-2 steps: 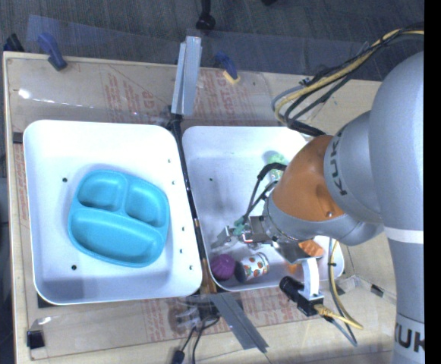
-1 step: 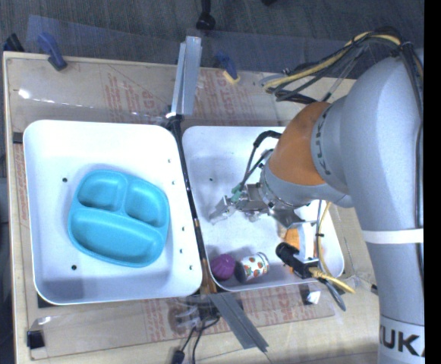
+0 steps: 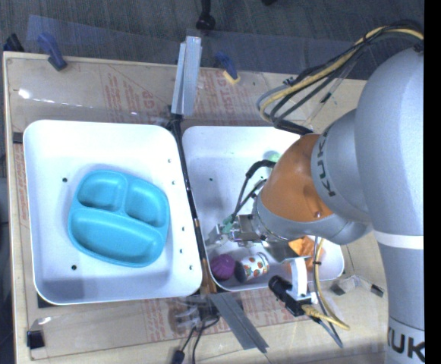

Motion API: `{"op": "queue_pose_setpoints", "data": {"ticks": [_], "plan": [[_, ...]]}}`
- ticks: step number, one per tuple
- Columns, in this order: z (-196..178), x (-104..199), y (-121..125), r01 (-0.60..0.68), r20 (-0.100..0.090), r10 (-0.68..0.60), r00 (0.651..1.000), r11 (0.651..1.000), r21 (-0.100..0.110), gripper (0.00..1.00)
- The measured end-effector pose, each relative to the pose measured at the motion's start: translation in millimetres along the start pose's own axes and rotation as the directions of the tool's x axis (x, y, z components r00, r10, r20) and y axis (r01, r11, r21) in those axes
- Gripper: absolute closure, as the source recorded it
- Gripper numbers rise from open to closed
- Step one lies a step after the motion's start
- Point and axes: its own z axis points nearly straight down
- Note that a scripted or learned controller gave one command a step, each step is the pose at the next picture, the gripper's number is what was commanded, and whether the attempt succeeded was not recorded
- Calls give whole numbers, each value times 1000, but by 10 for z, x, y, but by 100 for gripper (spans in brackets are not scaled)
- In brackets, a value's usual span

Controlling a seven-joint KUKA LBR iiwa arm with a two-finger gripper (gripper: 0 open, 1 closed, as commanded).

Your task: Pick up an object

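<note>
Wooden bench top (image 3: 91, 89), printed with faint red lettering, carries two shallow white bins side by side, with dark carpet beyond its far edge. Near the front wall of the right bin (image 3: 205, 158) lies a small purple object (image 3: 222, 266), rounded and matte, roughly plum-shaped. Just beside it, touching or nearly so on its right, lies a small bottle-like object (image 3: 252, 266) with a pale body, a red band and a dark patch. The bottle-like piece lies on its side, its long axis running left to right across the view; the purple one is too round to show any direction.

Above these two, the gripper (image 3: 231, 230) hangs low in the bin, a little toward the back from them, with neither object between its fingers. Whether the jaws are spread or pressed together cannot be told, as the wrist and its cables cover them. The arm's orange band (image 3: 296, 188) bulks directly behind it.

In the left bin (image 3: 45, 150) rests a light blue divided tray (image 3: 118, 217), well apart from everything else.
</note>
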Motion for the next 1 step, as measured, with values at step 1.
{"op": "queue_pose_setpoints", "data": {"ticks": [1], "plan": [[-80, 34, -7, 7, -8, -7, 1000, 1000, 8, 100]]}}
